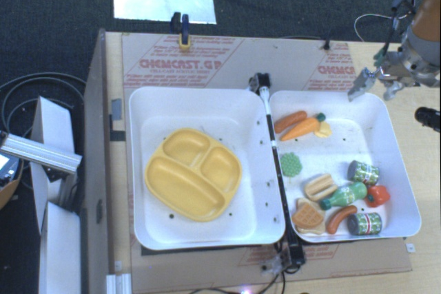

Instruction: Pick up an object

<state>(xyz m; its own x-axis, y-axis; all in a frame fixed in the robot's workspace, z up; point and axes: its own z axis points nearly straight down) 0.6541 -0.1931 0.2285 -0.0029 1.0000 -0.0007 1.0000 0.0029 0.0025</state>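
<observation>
Right bin (400, 169), near edge: toy can (364, 222), sausage (341, 218), waffle (309, 215), green bottle (344, 195), tomato (376, 195), hot dog bun (320, 185), second can (362, 171). Mid: green disc (291, 164). Far: carrots (298, 124). Left bin (138, 148): yellow divided plate (193, 173). Gripper (377, 85) above the right bin's far right corner, fingers spread apart, holding nothing.

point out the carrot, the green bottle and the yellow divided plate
carrot (303, 127), camera view, middle of its orange body
green bottle (343, 195), camera view, middle of its body
yellow divided plate (169, 182), camera view, floor of its large compartment
</observation>
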